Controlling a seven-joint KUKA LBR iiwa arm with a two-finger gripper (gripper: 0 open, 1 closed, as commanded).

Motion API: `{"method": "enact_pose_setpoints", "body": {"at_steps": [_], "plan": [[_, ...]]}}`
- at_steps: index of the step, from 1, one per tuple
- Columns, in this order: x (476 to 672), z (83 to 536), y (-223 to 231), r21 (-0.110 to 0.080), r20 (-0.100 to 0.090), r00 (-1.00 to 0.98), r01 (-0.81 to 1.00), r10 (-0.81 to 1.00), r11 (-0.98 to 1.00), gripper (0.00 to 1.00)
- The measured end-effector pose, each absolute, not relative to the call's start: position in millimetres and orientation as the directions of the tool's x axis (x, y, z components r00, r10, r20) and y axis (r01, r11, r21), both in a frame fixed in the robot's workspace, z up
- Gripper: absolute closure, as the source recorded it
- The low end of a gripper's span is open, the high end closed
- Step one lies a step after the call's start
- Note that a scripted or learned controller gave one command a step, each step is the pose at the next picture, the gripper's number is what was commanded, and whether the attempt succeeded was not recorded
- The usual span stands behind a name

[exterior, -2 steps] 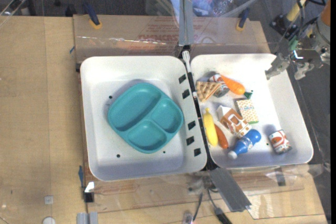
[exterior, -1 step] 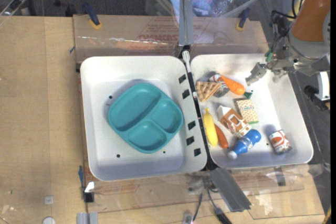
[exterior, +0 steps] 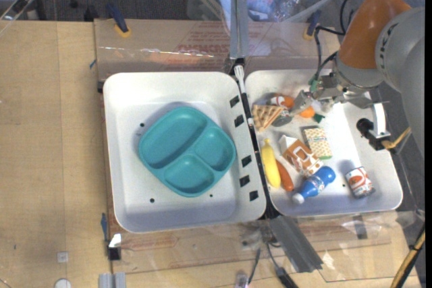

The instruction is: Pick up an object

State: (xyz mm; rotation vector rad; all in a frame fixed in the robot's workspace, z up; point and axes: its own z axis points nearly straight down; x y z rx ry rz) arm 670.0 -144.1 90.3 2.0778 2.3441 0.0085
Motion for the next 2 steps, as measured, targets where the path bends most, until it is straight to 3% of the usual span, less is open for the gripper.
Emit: {"method": "enact_pose_setpoints", "body": {"at_steps": [1,2], "plan": [[670.9,101,-145,0.012,-0.007,-0.122,0.992,0.992,0.122,1.0],[667.5,195,-108,0.002,0.0,-0.131,0.991,0.991,0.131,1.0]]}}
